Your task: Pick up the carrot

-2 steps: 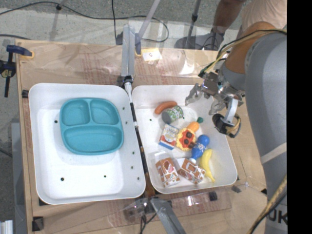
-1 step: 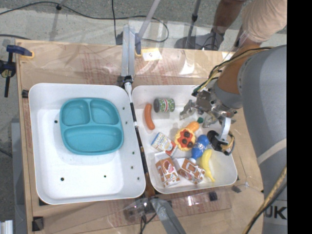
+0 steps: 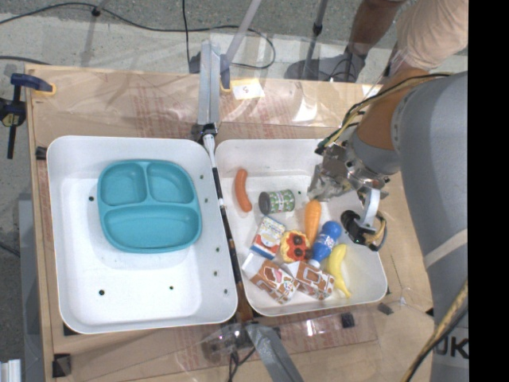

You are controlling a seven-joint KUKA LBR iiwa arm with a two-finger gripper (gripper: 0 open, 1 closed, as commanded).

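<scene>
Your gripper (image 3: pixel 324 188) hangs just above one carrot (image 3: pixel 312 219), jaw width unclear; can (image 3: pixel 277 202) and bottle (image 3: pixel 324 240) crowd it.

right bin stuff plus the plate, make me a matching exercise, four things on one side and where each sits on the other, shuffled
Things:
1. carrot
2. hot dog
3. banana
4. divided plate

Places:
A. alone in the left bin
B. near the right bin's front right corner, beside the blue bottle
C. just below the gripper, right of the green can
D. by the right bin's left wall, left of the can

Pairs: 1-C, 2-D, 3-B, 4-A
</scene>
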